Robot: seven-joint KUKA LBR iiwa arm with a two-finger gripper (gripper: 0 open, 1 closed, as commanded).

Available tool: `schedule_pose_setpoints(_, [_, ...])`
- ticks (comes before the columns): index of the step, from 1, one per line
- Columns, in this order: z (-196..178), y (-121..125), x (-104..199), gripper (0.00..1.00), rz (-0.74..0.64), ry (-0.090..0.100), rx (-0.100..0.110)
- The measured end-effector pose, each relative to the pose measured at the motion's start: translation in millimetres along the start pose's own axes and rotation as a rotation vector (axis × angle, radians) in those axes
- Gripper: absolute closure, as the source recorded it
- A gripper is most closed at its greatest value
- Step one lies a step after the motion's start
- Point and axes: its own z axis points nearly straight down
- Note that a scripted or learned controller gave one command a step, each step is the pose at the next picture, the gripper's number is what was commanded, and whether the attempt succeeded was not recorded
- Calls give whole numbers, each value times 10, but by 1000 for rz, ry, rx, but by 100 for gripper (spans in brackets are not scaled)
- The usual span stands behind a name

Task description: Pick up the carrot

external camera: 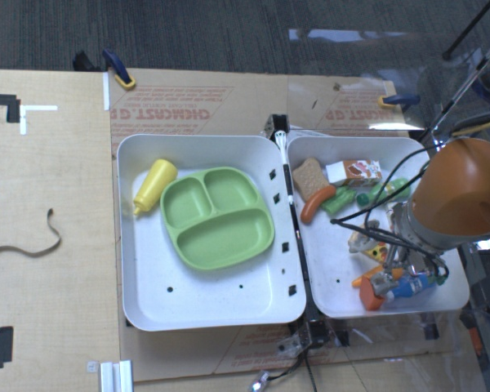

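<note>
I see even, bright overhead lighting. The white bins [204, 305] show soft, short shadows. I note glare on the clear sheet [351, 35] at the far right. Focus is moderately soft throughout; the arm [461, 188] appears blurred.

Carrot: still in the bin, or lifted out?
In the bin. The carrot lies at the right bin's near corner, with the gripper right over it.

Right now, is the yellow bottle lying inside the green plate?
No, the yellow bottle lies on the left bin's white floor beside the green plate, at its upper left edge.
</note>
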Motion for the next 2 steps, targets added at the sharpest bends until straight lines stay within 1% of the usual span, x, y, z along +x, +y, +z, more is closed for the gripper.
schedule_pose_setpoints(1, [26,-3,40,0,347,12,1])
schedule_pose_setpoints(2, [20,-137,84,0,420,10,1])
